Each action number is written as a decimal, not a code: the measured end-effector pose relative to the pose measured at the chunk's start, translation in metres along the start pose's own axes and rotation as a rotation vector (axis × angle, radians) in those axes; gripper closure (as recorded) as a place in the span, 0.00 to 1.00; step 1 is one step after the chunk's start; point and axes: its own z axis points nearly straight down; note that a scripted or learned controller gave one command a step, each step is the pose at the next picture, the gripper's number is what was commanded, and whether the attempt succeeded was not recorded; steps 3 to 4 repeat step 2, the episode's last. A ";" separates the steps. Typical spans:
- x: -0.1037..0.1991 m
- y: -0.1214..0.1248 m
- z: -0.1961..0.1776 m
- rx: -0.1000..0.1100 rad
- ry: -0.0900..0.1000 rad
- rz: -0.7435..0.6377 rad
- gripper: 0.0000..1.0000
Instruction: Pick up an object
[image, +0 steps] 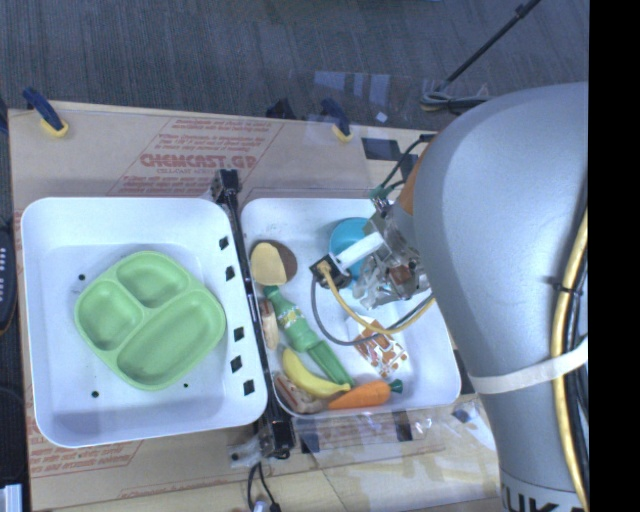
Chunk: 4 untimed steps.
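One banana (308, 376), one carrot (362, 395)

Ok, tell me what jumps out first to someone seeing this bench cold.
The big grey arm fills the right side, its gripper down inside the right bin beside a blue ball. In the left bin a green divided plate lies alone. Along the right bin's near edge sit a banana and a carrot.

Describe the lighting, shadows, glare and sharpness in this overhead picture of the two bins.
Camera view: lighting is even and soft. The green plate casts only a faint shadow in the left bin. The clear sheet at the bench's front edge shows mild glare. The arm, nearest the lens, looks soft; the banana and carrot are fairly sharp.
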 end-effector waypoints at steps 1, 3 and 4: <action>0.000 -0.001 0.001 0.003 -0.002 -0.002 0.00; 0.020 0.008 0.048 -0.004 0.006 0.071 0.00; 0.020 0.008 0.048 -0.004 0.006 0.071 0.00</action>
